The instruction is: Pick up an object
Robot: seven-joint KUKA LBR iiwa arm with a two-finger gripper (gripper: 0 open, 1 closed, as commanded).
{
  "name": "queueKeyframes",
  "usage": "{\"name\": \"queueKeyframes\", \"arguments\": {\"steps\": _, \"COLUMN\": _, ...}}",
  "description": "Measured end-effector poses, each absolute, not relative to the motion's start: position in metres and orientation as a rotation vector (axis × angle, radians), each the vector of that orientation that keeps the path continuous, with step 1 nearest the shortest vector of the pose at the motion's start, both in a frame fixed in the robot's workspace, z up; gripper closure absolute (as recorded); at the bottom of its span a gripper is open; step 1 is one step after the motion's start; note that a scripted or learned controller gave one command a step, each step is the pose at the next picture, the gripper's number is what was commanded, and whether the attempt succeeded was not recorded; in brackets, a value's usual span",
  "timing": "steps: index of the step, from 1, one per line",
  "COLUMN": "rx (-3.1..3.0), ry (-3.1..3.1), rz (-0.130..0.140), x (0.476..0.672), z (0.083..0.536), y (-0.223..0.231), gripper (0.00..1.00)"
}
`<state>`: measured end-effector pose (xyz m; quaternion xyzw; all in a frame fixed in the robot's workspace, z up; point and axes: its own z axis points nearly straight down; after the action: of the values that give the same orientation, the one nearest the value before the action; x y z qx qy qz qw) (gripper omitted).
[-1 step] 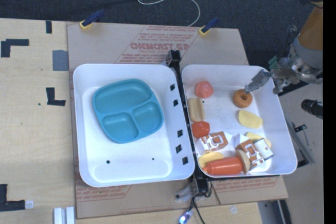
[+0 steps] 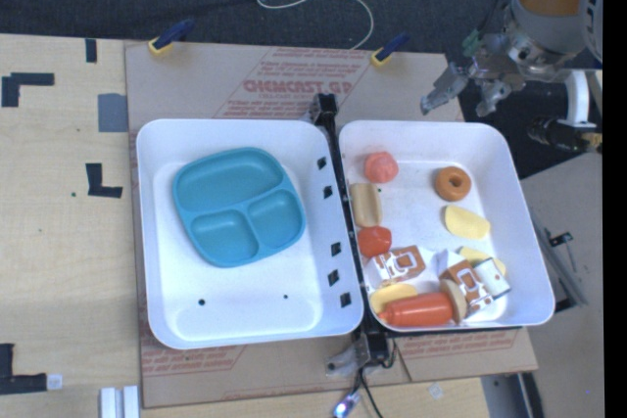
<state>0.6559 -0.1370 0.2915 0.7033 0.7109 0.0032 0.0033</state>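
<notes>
Hovering beyond the far right corner of the right shallow white bin, the pincer hangs above the cardboard-covered surface, its two fingers spread and carrying nothing.

No object is yet lifted; every candidate lies in the right bin. At its far end sit a round pink-orange ball-like piece and a small brown ring doughnut, well apart from each other. A yellow oval slice lies near the right wall, a tan bread-like roll along the left wall, and a red chunk just nearer than it. The near end is crowded: a long red sausage-shaped piece, touching neighbouring pieces, and two orange-and-white printed blocks.

Judgement: these appear to be light, rigid toy foods, smooth and liable to slip. The doughnut stands isolated and is best gripped across its outer rim.

The left shallow white bin holds one light-blue three-compartment plastic tray, lying askew.
</notes>
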Motion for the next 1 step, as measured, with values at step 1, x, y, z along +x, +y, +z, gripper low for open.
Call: {"name": "queueKeyframes", "arguments": {"steps": 1, "rx": 2.221, "ry": 2.231, "rz": -0.006, "x": 0.6207, "z": 0.2372, "y": -0.0745, "gripper": 0.00}}
